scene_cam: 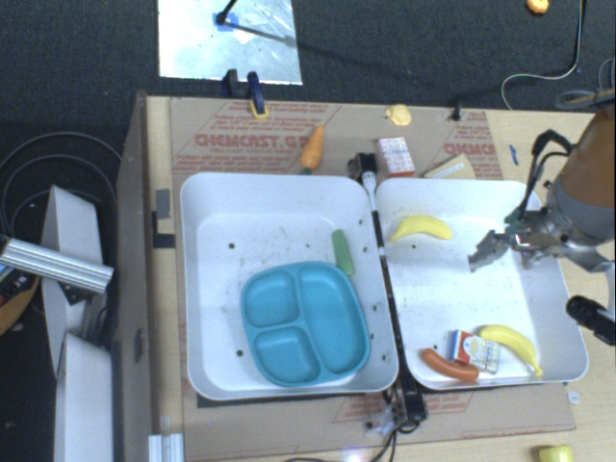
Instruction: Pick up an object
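Note:
The right white bin (539, 287) holds a yellow banana (421, 227) near its back left. Near its front edge lie a second banana (515, 346), a small red and white carton (475, 348) and an orange-red sausage (449, 365). A blue divided plate (304, 321) and a green stick-shaped piece (343, 251) lie in the left bin (217, 258). My gripper (484, 250) hangs over the middle of the right bin, to the right of the back banana and apart from it. I see nothing held in it.
Behind the bins on the cardboard lie a carrot (312, 148), a small pink box (396, 155), a yellow lump (398, 115) and blue clamps (243, 85). A black part (589, 316) juts over the right bin's right rim. Cables trail at the back right.

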Available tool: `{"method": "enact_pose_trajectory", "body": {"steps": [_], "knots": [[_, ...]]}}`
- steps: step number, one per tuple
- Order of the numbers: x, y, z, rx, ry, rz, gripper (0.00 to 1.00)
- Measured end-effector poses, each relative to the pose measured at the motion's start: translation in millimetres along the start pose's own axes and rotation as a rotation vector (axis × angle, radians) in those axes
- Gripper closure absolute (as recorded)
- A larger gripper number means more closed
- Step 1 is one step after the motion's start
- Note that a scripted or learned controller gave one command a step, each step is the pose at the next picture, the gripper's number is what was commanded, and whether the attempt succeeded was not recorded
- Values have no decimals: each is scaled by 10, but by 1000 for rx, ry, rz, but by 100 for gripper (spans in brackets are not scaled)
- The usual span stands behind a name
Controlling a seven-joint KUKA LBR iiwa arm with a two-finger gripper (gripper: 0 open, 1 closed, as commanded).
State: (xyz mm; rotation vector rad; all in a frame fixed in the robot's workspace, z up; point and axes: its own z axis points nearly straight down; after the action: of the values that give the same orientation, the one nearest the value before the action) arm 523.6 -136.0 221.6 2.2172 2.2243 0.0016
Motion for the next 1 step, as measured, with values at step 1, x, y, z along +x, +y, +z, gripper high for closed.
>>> {"method": "enact_pose_trajectory", "body": {"steps": [1], "knots": [[117,553,1133,4,1,-4,0]]}}
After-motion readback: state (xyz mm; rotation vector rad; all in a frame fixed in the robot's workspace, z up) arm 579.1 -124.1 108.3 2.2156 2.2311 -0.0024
